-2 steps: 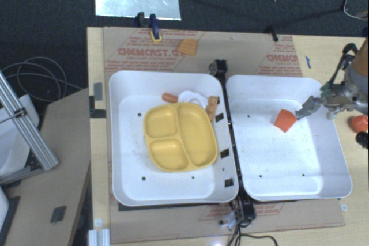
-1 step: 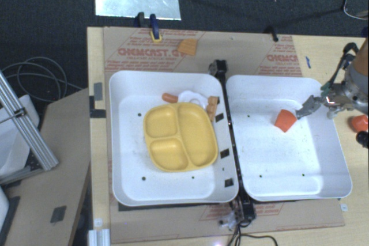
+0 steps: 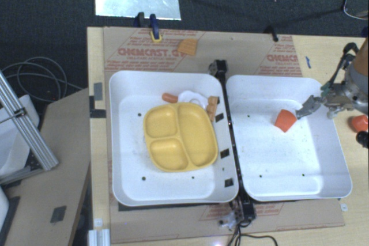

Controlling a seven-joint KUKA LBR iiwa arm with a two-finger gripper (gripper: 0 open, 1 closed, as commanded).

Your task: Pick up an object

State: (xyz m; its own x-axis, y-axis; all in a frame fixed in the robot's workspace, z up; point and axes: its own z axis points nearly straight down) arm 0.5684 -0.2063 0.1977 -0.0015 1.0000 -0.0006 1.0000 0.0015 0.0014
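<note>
Pincer (image 3: 304, 108) reached in over the right bin (image 3: 328, 181), low at its far-right part — whether its fingers were parted or closed could not be told. Orange block (image 3: 285, 120) lay just beside the tip, toward the left bin (image 3: 124, 181), apparently touching it. Farther that way sat a yellow divided plate (image 3: 179, 138), with a small orange piece (image 3: 170, 98) and a brown piece (image 3: 213, 105) beyond it.

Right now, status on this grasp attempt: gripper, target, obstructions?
Gripper low in right white bin, fingertips beside small orange block. Block on the bin floor, not seen held. Nothing else near it; yellow divided plate in left white bin.
</note>
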